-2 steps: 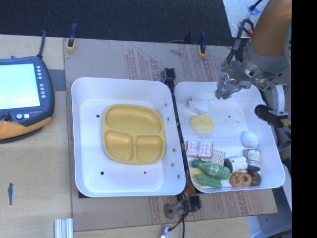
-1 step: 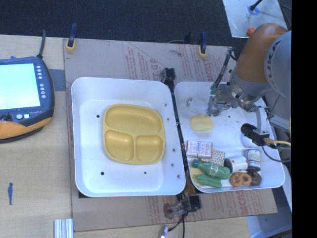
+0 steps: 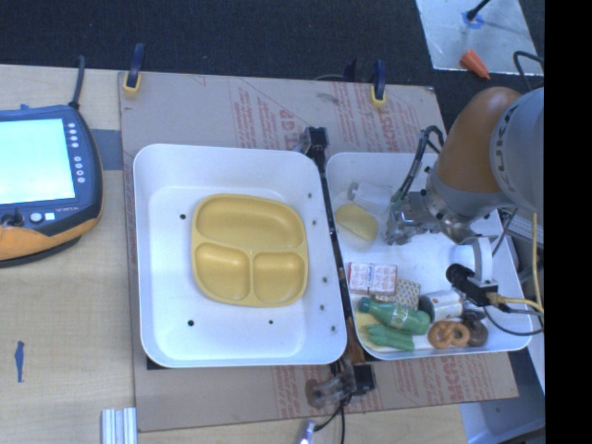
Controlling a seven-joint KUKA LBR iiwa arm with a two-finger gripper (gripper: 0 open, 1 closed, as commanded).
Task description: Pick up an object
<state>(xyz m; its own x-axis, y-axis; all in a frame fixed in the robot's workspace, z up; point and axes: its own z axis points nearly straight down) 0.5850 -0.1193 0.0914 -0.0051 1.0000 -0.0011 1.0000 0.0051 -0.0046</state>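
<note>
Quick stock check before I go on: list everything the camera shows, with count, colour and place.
Bins: 2, white, side by side on the bench.
Tray: 1, yellow, three compartments, in the left bin.
Lemon-like piece: 1, pale yellow, right bin, upper left.
Patterned packets: about 3, red and white, right bin, middle.
Bottle: 1, green, right bin, near front.
Pretzel: 1, brown, right bin, front right.
Pendant: 1, dark with lit screen, far left.
Clamps: 2, blue and yellow, board's back edge.
Arm: 1, grey and orange, over the right bin.
Gripper: 1, metallic, beside the lemon-like piece.
</note>
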